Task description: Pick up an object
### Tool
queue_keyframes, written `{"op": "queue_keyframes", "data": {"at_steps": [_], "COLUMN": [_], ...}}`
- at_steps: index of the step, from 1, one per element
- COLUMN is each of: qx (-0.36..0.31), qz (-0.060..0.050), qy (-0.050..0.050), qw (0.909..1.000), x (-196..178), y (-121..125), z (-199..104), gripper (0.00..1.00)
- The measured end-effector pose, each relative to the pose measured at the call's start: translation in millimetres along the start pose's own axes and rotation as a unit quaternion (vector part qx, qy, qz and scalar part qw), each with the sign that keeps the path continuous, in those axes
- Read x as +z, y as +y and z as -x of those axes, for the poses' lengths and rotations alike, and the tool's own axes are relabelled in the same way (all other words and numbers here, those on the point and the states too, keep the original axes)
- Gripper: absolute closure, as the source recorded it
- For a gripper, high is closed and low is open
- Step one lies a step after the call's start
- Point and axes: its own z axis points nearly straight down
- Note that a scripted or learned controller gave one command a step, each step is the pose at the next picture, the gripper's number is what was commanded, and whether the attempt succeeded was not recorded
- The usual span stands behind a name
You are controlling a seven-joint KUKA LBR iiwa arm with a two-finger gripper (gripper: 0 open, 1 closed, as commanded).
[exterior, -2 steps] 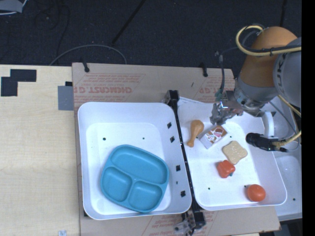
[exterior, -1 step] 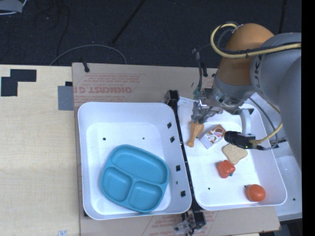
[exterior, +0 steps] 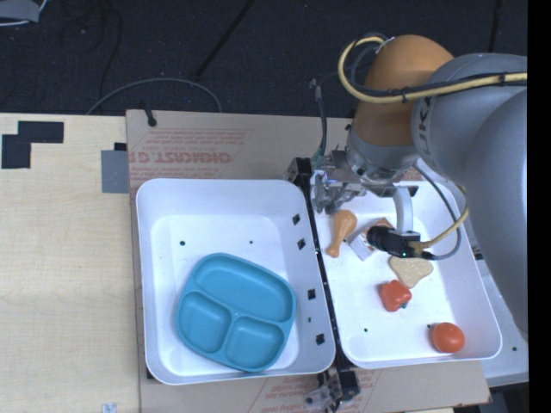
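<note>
Camera view looks down on a desk (exterior: pixel 60 256) that carries two white bins side by side. The fingers (exterior: pixel 331 192) hang over the far left corner of the right bin (exterior: pixel 482 317), close to the wall it shares with the left bin (exterior: pixel 159 231). Whether they are spread or pressed together I cannot tell, as they are too small and shadowed to read.

Just on the near side of the fingers lies a tan drumstick (exterior: pixel 341 231), thick end towards them and thin end pointing away along the dividing wall; whether it touches them is unclear. Further off, to the view's right of the fingers and nearer the camera, a slice of bread (exterior: pixel 411 270) lies flat, with a red lump (exterior: pixel 394 296) just beside its near edge. A round orange-red ball (exterior: pixel 447 337) sits well apart from the fingers, near the bin's near right corner.

Across the wall, to the view's left of the fingers, a blue plate (exterior: pixel 234 312) with three compartments lies in the left bin.
</note>
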Motion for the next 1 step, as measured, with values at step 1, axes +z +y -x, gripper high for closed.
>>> {"op": "queue_keyframes", "data": {"at_steps": [1], "qx": [-0.001], "qz": [0.000], "qy": [0.000], "qw": [1.0000], "x": [0.2], "y": [4.4], "z": [-60.4], "gripper": [1.00]}}
